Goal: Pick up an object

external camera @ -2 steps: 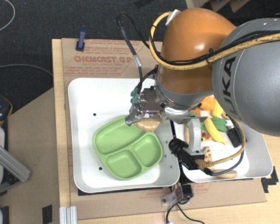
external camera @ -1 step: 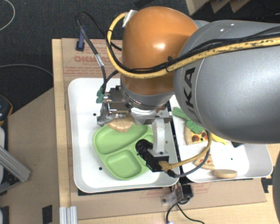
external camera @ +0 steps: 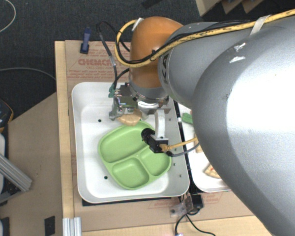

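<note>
My claw (external camera: 122, 107) hangs low over the far part of the left bin (external camera: 87, 132), right above a small tan piece (external camera: 131, 119). From this slant my own wrist covers the tips, so I cannot tell whether the claw is apart or together, and I would not say I hold anything.

The tan piece lies on the bin floor, touching or just beside the far rim of the green plate (external camera: 119, 147). It looks light, rounded and perhaps a little soft, like a toy bit of food. I judge it should take a gentle squeeze across its short width, from straight above. It may roll or skid on the smooth white plastic.

The plate sits flat in the middle of the same bin. It looks stiff, light and slick, with three wells. A hold on it would have to pinch the raised rim or a divider ridge, and it could tip when lifted by one edge.

The right bin (external camera: 200, 180) is mostly hidden under my arm; a green scrap (external camera: 187, 117) and a tan scrap (external camera: 210, 170) peek out. The counter (external camera: 64, 92) is brown board, with dark carpet (external camera: 39, 23) around it.
</note>
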`<state>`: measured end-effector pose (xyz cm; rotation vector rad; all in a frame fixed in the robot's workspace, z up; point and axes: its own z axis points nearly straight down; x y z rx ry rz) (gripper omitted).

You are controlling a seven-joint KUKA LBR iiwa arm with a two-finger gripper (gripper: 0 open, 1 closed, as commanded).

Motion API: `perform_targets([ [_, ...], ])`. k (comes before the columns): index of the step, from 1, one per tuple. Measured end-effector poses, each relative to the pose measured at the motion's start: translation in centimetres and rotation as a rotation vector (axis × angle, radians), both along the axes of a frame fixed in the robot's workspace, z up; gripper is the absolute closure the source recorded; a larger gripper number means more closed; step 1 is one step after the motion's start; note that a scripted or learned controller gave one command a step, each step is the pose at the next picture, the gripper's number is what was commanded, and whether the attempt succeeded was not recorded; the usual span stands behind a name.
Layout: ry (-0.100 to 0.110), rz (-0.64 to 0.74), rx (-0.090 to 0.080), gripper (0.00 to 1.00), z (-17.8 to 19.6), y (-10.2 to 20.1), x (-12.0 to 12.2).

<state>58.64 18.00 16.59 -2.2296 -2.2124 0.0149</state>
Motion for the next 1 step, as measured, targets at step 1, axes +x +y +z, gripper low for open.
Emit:
perform_targets([
  [1,-0.002,0.005,0.005,1.00,-0.88,-2.31,-0.28],
])
